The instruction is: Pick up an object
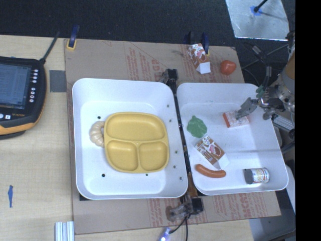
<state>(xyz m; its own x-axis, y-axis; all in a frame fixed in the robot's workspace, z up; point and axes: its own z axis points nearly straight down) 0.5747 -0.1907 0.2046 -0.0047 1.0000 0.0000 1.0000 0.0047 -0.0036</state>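
The right bin (261, 134) holds several items: a green leafy toy (196, 126), a brown-and-white carton (210, 151), a sausage (210, 172), a small can (256, 175) and a flat orange-and-white packet (234, 119). My gripper (247, 107) reaches in from the right edge and sits low over the bin's upper right part, just above and to the right of the orange-and-white packet. Whether it touches the packet cannot be made out. In the left bin (90, 179) a yellow divided plate (135, 141) lies beside a beige pastry (96, 133).
On the cardboard behind the bins stand a small carton (199, 56) and a red tomato (227, 67). A teach pendant (17, 94) lies on the bench at the far left. Clamps and cables sit along the seam between the bins.
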